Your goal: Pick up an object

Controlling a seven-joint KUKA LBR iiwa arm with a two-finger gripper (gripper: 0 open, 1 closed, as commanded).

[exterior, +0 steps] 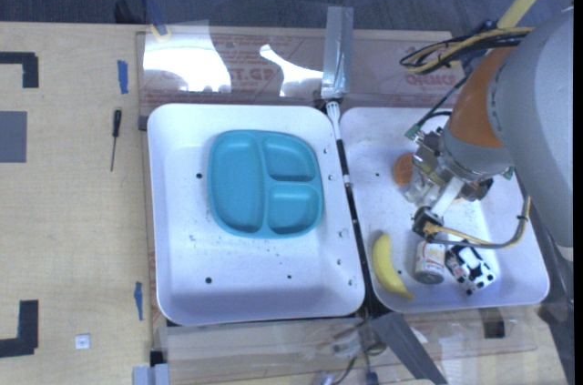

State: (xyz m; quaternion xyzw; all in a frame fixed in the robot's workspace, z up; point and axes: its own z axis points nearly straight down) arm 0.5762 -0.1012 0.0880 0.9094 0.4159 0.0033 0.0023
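Gripper (pixel 422 185) hangs in the right bin (pixel 364 146) beside an orange round thing (pixel 404 168), its grip impossible to tell. Banana (pixel 390 267), small can (pixel 430 262) and black-and-white toy (pixel 475 268) lie just below.

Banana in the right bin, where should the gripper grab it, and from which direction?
Probably its middle, coming straight down from above. The banana lies flat and curved close to the left wall of the right bin, so closing across its narrow width at mid-length looks surest. The small can sits near its lower half, leaving less room on that side.
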